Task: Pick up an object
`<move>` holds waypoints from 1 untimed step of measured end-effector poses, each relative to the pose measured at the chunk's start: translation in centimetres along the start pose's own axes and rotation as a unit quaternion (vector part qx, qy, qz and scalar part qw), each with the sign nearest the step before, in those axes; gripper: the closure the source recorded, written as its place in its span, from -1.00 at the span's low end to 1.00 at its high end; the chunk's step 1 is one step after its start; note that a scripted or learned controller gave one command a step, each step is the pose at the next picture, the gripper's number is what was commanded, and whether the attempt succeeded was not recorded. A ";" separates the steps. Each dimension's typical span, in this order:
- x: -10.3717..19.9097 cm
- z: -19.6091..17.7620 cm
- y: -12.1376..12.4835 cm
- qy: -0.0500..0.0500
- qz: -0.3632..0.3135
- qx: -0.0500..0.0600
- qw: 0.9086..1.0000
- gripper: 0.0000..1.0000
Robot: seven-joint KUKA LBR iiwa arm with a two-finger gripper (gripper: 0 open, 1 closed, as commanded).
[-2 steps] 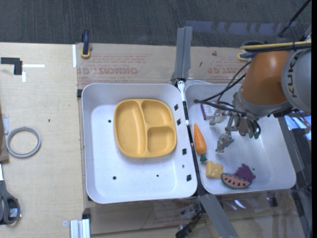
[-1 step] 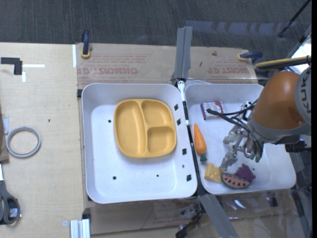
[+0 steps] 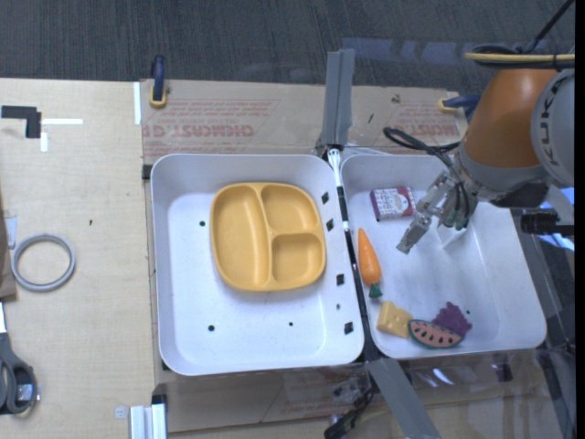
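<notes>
2 white bins side by side. Left bin (image 3: 183, 337): 1 yellow divided plate (image 3: 268, 235), center. Right bin (image 3: 512, 309): 5 items: 1 pink box (image 3: 391, 202) at 11 o'clock, 1 carrot (image 3: 367, 257) at 9, 1 cheese wedge (image 3: 393, 319), 1 watermelon slice (image 3: 435, 334), 1 purple grapes (image 3: 452, 316) w/in 6-7 o'clock. Gripper (image 3: 422, 227) over right bin, just right of box, fingers apart, nothing between. 1 tape roll (image 3: 41, 262) on bench, far left.
</notes>
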State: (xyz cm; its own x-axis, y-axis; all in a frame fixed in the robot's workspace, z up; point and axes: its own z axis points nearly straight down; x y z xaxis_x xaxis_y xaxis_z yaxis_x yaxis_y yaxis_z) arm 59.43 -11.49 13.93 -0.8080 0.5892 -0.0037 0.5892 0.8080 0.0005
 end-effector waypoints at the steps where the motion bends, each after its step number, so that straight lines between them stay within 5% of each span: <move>1: 4.1 4.8 -3.0 0.002 0.112 0.001 0.994 -1.00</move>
State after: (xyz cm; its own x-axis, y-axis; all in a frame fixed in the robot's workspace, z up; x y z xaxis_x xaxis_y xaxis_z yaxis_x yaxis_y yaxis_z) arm 54.37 -11.46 9.15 -0.6562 0.7546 0.0001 0.7546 0.6562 -0.0014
